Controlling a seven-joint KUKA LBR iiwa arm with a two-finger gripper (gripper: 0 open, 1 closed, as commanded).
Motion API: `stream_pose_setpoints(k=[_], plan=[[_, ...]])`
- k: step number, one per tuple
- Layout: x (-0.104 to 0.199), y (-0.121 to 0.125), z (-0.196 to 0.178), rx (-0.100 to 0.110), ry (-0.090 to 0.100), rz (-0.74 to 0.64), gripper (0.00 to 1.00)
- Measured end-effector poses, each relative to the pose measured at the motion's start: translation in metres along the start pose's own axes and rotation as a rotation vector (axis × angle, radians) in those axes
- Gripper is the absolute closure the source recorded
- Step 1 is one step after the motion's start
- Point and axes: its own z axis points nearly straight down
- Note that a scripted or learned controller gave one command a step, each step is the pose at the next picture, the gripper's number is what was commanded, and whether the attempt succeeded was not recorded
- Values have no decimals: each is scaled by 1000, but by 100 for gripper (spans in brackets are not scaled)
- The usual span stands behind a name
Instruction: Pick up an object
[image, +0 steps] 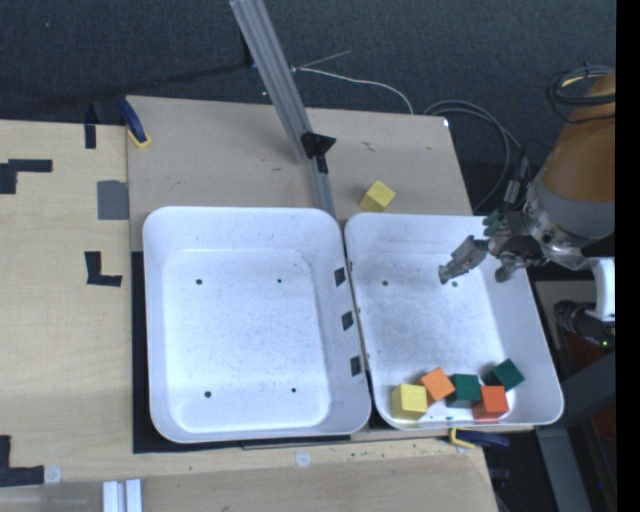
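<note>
So here I hang over the far half of the right bin (520, 330), my gripper (480, 258) carrying nothing; the two fingers look spread a little, with bare white floor showing beneath them. What I want lies well apart from me, crowded into the near right corner: a yellow cube (408, 399), an orange cube (437, 383), a dark green block (466, 387), a red-orange block (493, 400) and another green block (507, 374), touching or nearly so. That huddle against the wall probably leaves little room for a finger. One more yellow cube (377, 196) sits outside on the bench, just beyond the far rim. The left bin (160, 300) offers me nothing.
</note>
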Motion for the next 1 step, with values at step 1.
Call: stream_pose_setpoints(k=[1], plan=[[30, -3, 15, 2, 0, -2, 0]])
